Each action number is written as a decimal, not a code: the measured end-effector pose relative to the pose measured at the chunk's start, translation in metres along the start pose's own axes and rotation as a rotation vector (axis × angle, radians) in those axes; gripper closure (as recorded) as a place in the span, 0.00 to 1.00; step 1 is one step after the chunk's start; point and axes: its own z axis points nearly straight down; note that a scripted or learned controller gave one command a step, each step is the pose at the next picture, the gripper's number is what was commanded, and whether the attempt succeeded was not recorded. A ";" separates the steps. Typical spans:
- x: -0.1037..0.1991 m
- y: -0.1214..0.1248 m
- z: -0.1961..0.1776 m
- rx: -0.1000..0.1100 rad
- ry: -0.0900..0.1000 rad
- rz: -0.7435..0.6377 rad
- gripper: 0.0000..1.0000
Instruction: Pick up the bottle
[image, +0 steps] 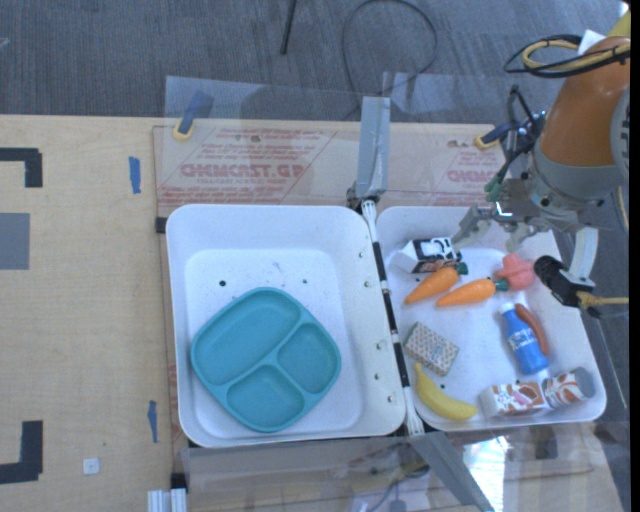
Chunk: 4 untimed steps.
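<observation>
bottle (524, 340): right bin (598, 385), near right wall, sausage touching
hand (505, 222): above bin's far edge, grip state unclear

Robot lab: taped bench (80, 300), white bins (185, 235)

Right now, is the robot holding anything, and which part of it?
Nothing is held. The gripper hangs over the far edge of the right bin, nothing between its fingers. The blue bottle lies in that bin.

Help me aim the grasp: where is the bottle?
The blue bottle lies in the right bin, toward its right side, below the pink toy, above the carton.
</observation>
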 end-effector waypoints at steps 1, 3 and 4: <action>-0.044 -0.081 0.042 -0.001 0.000 -0.175 0.00; -0.089 -0.095 0.104 -0.012 -0.002 -0.170 1.00; -0.023 -0.092 -0.010 -0.004 -0.002 -0.198 1.00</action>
